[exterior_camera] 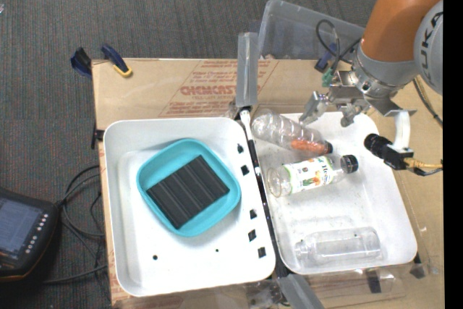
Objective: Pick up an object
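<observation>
Hovering over the far end of the right bin (405, 228), your gripper (334, 111) has its fingers (312, 106) spread open with nothing between them. The nearest bottle (289, 131), clear with an orange end, lies just below and left of the fingers, apart from them. A labelled bottle (311, 174) lies beside it, and a clear bottle (338, 245) rests nearer you. The left bin (119, 228) holds a teal tray (189, 186).

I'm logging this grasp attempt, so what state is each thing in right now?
Gripper: open, above the right bin's far edge, holding nothing.
Labelled bottle: lying on its side, black cap on.
Clear bottle with orange inside: lying down.
Clear bottle near the front: lying down.
Teal tray: flat in the left bin.
</observation>
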### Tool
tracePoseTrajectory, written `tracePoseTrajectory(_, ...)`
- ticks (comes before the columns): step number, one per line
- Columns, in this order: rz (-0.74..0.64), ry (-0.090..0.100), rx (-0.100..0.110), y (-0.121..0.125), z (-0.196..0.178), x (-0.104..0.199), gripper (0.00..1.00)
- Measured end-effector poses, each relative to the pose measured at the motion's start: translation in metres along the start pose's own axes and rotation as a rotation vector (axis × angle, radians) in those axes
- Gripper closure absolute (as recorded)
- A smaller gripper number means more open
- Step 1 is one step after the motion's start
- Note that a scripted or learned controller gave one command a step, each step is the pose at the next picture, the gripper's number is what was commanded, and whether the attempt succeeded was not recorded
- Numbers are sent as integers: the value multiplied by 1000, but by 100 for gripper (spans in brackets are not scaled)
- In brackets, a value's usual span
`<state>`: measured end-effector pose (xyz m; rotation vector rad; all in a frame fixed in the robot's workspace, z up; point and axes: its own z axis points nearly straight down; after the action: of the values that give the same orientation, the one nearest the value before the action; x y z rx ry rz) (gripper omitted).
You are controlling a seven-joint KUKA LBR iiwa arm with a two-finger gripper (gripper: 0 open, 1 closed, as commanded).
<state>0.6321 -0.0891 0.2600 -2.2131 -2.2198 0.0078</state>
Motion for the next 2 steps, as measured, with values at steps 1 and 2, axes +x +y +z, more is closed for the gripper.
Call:
tracePoseTrajectory(1,-138,1,0,-4,86,-35,0)
tracePoseTrajectory(2,-142,5,27,6,177,-67,0)
